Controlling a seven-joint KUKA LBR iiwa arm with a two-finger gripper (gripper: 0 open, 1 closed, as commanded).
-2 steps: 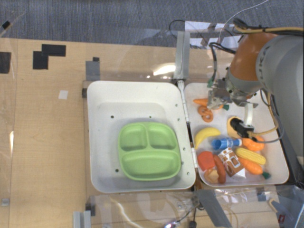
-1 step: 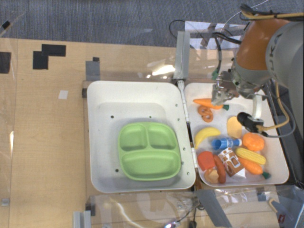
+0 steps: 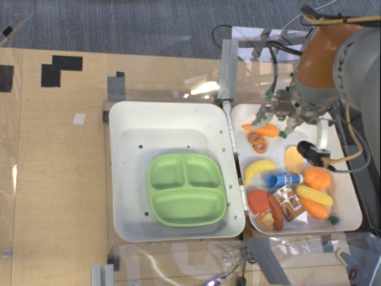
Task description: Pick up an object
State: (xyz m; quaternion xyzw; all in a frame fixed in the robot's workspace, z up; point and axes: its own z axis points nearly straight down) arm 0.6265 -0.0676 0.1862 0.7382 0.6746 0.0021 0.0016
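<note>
On the left, a bare stretch of wooden bench [image 3: 53,177] carries some black square marks near its far edge. Next comes the left white bin [image 3: 128,130], which holds a green divided plate [image 3: 187,189] lying flat in its near half. A grey rail runs between the two bins. The right white bin [image 3: 351,210] is crowded with toy food: an orange pretzel [image 3: 258,140] near its far left, a small carrot [image 3: 266,130] just beyond it, a yellow banana [image 3: 258,170] below those, then a blue bottle [image 3: 283,179], a red tomato-like piece [image 3: 258,200], a sausage [image 3: 275,209], a brown-and-white carton [image 3: 290,202], a pale yellow piece [image 3: 293,158], an orange fruit [image 3: 318,177], a corn cob [image 3: 314,194] and a larger carrot [image 3: 317,210] toward the near right. The gripper [image 3: 275,119] hangs over the far part of this bin, its two fingers spread apart with the small carrot lying just under and between their tips; whether they touch it cannot be told, and nothing is clamped or lifted between them. The grey arm with its orange band [image 3: 318,55] rises to the right above the bin's far corner.
</note>
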